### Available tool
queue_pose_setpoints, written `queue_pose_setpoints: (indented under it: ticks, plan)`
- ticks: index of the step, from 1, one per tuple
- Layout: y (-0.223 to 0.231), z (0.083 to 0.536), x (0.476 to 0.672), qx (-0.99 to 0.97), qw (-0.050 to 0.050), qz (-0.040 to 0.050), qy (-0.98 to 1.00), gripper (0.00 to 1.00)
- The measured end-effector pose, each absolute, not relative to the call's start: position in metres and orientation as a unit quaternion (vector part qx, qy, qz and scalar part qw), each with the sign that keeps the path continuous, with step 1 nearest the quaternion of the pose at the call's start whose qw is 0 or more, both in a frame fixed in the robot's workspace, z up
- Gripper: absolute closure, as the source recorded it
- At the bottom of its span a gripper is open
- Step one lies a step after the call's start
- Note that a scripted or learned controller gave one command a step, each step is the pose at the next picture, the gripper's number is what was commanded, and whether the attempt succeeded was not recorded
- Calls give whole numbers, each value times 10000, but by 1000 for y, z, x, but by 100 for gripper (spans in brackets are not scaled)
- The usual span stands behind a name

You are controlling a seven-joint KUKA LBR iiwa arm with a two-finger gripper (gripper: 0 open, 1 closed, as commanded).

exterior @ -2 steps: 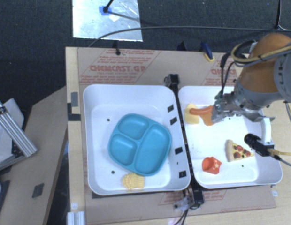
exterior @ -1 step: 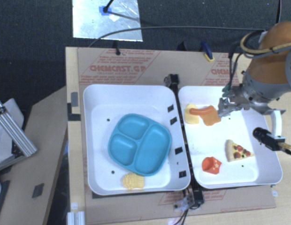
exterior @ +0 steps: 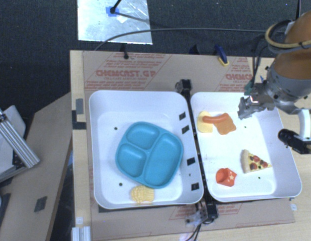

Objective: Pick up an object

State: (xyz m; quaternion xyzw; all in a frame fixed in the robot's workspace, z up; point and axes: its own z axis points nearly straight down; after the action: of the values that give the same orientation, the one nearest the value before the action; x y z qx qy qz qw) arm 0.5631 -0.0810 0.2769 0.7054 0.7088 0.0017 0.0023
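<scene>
Hotdog toy partly overlaps yellow piece; end effector beside it, grip state unclear, arm cropped.

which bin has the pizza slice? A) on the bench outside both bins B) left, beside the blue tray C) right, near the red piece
C: the pizza slice lies in the right bin, just right of the red piece; the blue tray sits in the left bin.

Bright, even overhead light; glare on foil sheet and white bins; soft shadows, slight blur.
</scene>
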Motion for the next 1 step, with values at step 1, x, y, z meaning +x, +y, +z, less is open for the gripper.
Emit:
queue_pose_setpoints:
  ticks: [1]
  plan:
    - [-23,259,573,7035,-1,12,7107,100]
